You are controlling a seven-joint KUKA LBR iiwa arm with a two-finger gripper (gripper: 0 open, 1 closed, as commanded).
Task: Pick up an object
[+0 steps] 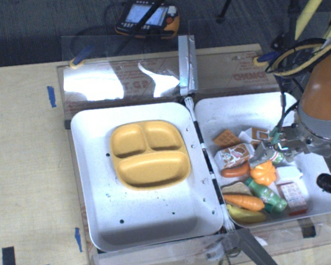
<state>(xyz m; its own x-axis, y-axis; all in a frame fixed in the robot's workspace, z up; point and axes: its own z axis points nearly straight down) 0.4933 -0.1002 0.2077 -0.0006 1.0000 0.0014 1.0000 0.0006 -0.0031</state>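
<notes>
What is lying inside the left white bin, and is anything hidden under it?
Inside the left bin lies one yellow divided tray, with two small compartments at the back and one long compartment at the front. Around it the bin floor is bare with dark specks. Whatever is beneath the tray is covered.

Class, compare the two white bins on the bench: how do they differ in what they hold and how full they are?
The left bin holds one thing, a yellow divided tray; the right bin holds many small toy foods, among them a carrot. The left bin's floor is mostly bare; the right bin's lower half is crowded, with the gripper above it. Both are shallow and white.
</notes>
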